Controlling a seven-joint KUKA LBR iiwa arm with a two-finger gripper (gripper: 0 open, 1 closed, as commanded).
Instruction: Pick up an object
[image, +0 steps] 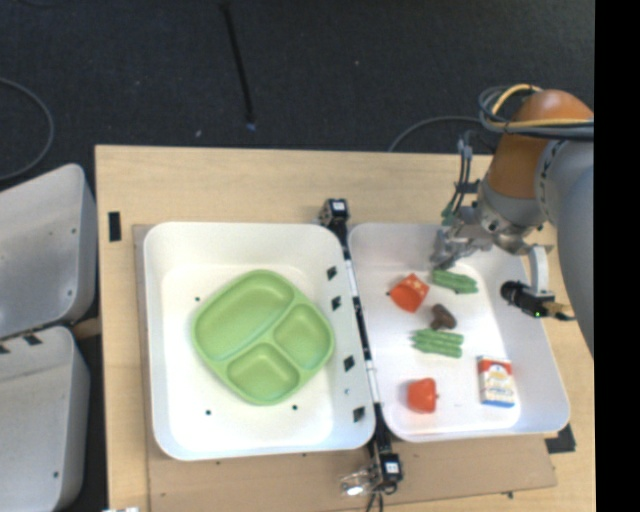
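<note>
My pincer (447, 252) hangs low over the far end of the right bin (530, 395), near its far rim, with open white floor to its left. My arm (520, 170) drops in steeply from the right. I cannot tell how the pincer stands. Just beneath it lies a green pod (455, 283), perhaps touching. Nearer the camera sit a red piece (408, 293), brown lump (442, 318), second pod (438, 343), red pepper (422, 395) and small carton (496, 382). The left bin (170, 420) holds a green tray (262, 336).

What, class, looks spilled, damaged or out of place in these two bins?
Nothing stands out. The green divided plate lies flat in the left bin, and the toy foods lie apart in the right bin.
</note>
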